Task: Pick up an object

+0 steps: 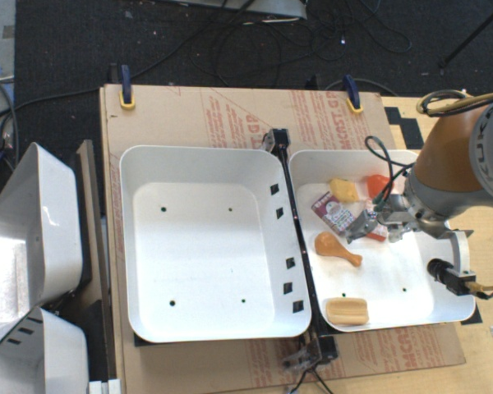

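- The gripper is lowered into the right bin, among a packet and a red item.
- The jaw state cannot be told.
- No lifted object is seen; the pick is judged unfinished.

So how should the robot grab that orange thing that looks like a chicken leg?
Probably best by the thin stem end of the orange drumstick-shaped toy, coming straight down from above. It lies flat on the floor of the right bin, round bulb toward the divider, narrow end pointing lower right. Fingers closing across the narrow part should fit around it more easily than around the fat bulb.
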Controlling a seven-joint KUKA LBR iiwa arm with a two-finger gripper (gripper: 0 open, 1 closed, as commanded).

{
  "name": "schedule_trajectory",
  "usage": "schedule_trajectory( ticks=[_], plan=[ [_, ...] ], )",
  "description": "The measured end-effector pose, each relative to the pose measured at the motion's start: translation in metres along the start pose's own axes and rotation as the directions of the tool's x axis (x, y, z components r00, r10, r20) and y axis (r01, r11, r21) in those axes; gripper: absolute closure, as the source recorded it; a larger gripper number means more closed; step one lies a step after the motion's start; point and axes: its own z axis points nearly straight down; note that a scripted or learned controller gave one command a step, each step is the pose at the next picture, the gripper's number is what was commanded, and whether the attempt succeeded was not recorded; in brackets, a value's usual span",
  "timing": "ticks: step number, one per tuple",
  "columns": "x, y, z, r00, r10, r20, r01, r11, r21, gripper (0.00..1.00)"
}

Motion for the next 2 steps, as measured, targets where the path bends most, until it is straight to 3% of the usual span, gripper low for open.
schedule_trajectory(
  ticks=[1,2],
  plan=[
    [0.037,-0.015,0.03,1.0,-0.004,0.007,0.004,1.0,-0.015,0.0],
    [0.029,0.051,0.028,1.0,-0.007,0.005,0.007,1.0,-0.02,0.0]
  ],
)
